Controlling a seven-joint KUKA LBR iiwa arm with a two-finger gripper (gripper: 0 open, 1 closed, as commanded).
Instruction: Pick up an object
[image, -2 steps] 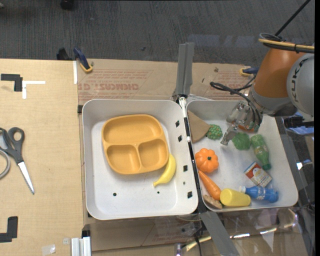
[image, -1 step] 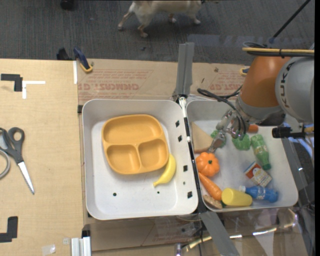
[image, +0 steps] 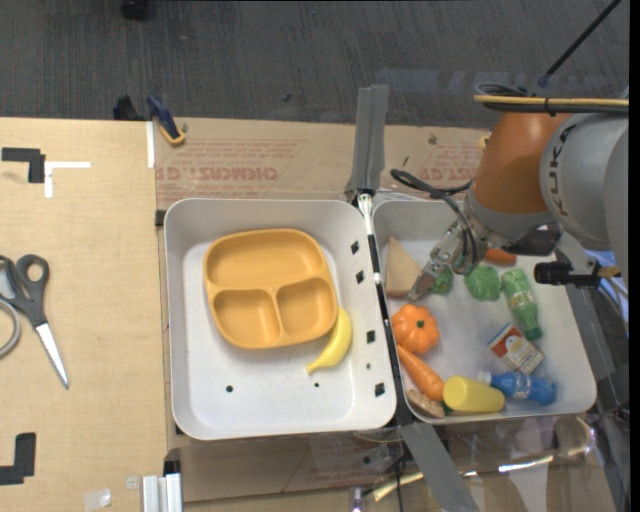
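Note:
My gripper (image: 432, 286) hangs low over the upper left part of the right bin (image: 575, 330), its fingers pointing down and to the left. They stand open with nothing between them. Just left of the fingertips lies a tan wedge (image: 399, 268). An orange pumpkin (image: 416, 329) sits right below the gripper. A green round toy (image: 483, 282) lies close to its right side.
The right bin also holds a carrot (image: 423, 373), a yellow cylinder (image: 472, 395), a blue toy (image: 527, 388), a green bottle (image: 521, 304) and a small carton (image: 515, 350). In the left bin (image: 190, 400) lie an orange divided plate (image: 270, 287) and a banana (image: 335, 343). Scissors (image: 35, 310) lie on the bench at left.

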